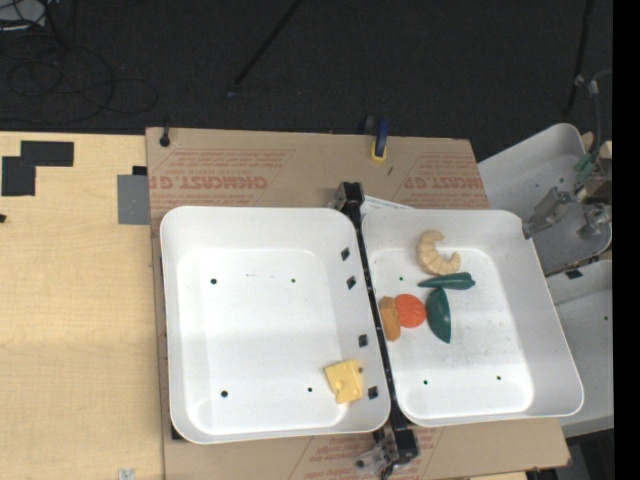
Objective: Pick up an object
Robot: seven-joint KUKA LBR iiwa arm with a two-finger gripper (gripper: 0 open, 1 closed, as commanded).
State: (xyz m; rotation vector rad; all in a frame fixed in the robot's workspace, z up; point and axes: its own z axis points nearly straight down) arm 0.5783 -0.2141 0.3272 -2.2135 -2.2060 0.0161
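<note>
Camera view: looks down at a slant on two white bins side by side; places below are given from the black strip [365, 288] where the bins meet.
Orange-red round piece [410, 310]: in the right bin [540, 368], just right of the strip at about its middle.
Brown-orange piece [388, 320]: touching the round piece's left side, right against the strip.
Dark green leaf shape [439, 315]: touching the round piece's right side, pointing down the bin.
Dark green long piece [447, 281]: just above the leaf shape, lying crosswise.
Tan curled piece [438, 253]: further up the right bin, near the long green piece, well right of the strip.
Yellow block [345, 381]: alone in the left bin [200, 368], just left of the strip near its lower end.
Gripper [590, 203]: grey metal parts at the right edge of the view, well right of the strip, beyond the right bin's upper corner and apart from every piece; whether it is spread or closed cannot be told.
Writing: red print on the cardboard sheet [250, 163] under the bins, upside down, twice, looks like "CHEMCAST GP"; smaller lines are too fine to read.
Clamp [379, 140]: blue and yellow, on the cardboard's far edge, above the strip's upper end.
Wooden tabletop [70, 318]: well left of the strip, with black and grey patches.
</note>
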